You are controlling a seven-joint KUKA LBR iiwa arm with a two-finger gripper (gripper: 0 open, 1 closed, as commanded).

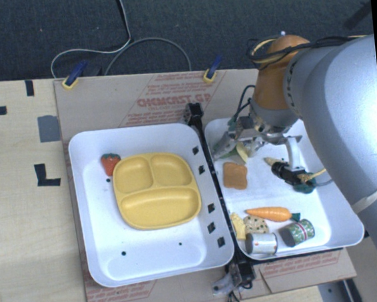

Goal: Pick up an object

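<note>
My gripper (233, 143) hangs low over the far left part of the right bin (336, 218), close to the divider between the bins. A small pale yellow piece (243, 152) shows right by its tip; whether it is held I cannot tell. A brown bread-like slice (234, 175) lies just in front of the gripper. Nearer the front of this bin are an orange carrot (269, 213), a silver can (262, 244), a green-labelled can (297, 231) and a spotted cheese-like piece (254, 226).
The left bin (98, 250) holds a yellow divided plate (158, 189) and a small red fruit (111, 163) at its far left. The grey arm (338, 111) covers the right bin's far right side.
</note>
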